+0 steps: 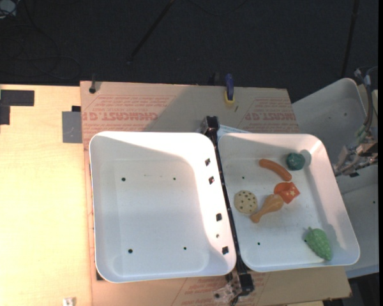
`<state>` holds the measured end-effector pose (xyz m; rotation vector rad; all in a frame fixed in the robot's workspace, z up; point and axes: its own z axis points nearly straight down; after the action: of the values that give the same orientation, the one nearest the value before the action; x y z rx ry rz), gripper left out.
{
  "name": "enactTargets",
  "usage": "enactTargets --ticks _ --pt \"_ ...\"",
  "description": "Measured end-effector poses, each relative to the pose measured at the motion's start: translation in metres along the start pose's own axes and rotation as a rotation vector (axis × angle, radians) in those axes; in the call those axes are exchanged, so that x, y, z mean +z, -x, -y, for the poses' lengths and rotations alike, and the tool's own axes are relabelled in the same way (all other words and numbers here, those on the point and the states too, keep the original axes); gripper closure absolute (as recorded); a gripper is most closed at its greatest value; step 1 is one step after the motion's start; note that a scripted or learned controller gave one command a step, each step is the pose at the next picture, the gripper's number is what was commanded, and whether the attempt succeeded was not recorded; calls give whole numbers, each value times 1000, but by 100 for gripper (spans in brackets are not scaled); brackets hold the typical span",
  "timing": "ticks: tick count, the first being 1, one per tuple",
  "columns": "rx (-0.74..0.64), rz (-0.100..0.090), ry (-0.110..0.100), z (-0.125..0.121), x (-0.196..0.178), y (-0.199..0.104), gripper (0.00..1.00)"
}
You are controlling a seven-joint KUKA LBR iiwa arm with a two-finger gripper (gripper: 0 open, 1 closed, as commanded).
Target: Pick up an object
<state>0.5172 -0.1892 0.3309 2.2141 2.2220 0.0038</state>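
The right white bin [335, 199] holds several small objects. An orange sausage [275, 169] lies near its middle, with a teal ball [295, 161] just to its right by the far wall. Below them sit a red-orange block [287, 191], a tan drumstick [267, 208] and a round speckled cookie [245, 201]. A green bumpy object [319, 243] rests alone in the near right corner. All of them lie loose on the bin floor, with nothing touching them from above.
The left white bin [105, 171] stands beside the right one, joined by a black clip strip [217, 196]. Both rest on cardboard [147, 110] over a light wooden bench [32, 196]. A pale grey machine part with cables [360, 152] stands at the right edge.
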Motion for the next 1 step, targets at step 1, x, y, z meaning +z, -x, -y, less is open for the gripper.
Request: enactTargets --ticks 1 --pt "7 -3 -13 37 48 23 100"
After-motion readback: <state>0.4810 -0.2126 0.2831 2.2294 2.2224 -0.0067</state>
